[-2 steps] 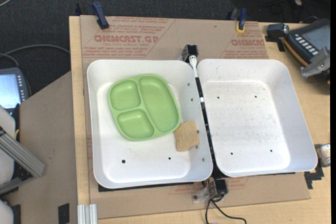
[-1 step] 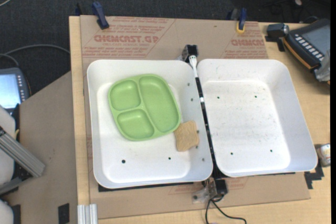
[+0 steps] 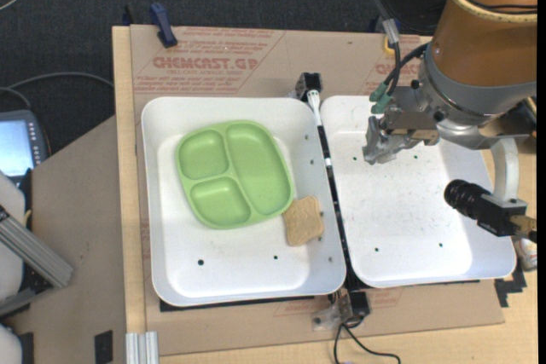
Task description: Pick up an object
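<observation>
**Arm above the right bin, plate and sponge in the left**

At the far left corner of the brown bench [image 3: 213, 55], a blue clamp [image 3: 162, 24] grips the board's edge. The left bin [image 3: 162, 209] holds a green divided plate [image 3: 235, 175] with three compartments. Its long axis runs on a diagonal, from the far left toward the near right. Touching the plate's near right rim lies a tan sponge [image 3: 303, 222], roughly square and slightly tilted, with one corner pointing toward the near side of the bin. It rests on the bin floor, close to the wall shared with the neighbouring bin.

The right bin [image 3: 409, 251] has a speckled white floor. The gripper [image 3: 382, 151] hangs above this bin's far left part, well apart from the sponge and the plate. Whether its fingers are spread or closed cannot be told from this angle, and nothing is seen between them. The orange band [image 3: 490, 4] and grey wrist rise above it at the right edge.
</observation>
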Robot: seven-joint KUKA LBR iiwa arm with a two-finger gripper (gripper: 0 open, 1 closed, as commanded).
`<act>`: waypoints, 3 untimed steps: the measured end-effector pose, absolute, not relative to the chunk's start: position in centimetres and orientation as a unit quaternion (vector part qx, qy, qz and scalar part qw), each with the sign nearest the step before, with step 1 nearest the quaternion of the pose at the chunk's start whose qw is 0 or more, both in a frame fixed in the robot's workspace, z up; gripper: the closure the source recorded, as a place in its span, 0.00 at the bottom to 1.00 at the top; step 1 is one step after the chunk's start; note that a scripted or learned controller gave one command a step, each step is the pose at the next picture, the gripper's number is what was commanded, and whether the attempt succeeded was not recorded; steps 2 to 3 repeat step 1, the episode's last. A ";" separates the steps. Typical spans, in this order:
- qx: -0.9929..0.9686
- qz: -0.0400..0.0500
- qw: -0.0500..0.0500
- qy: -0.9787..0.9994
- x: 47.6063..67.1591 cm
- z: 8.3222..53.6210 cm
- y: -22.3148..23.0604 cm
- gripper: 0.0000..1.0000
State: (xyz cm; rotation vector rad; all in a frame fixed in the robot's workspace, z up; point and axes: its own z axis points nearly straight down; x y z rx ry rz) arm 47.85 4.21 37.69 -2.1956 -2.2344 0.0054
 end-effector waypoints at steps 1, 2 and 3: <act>-0.705 -0.004 -0.002 -0.709 48.0 44.6 8.6 1.00; -0.705 -0.004 -0.002 -0.709 48.0 44.6 8.6 1.00; -0.705 -0.004 -0.002 -0.709 48.0 44.6 8.6 1.00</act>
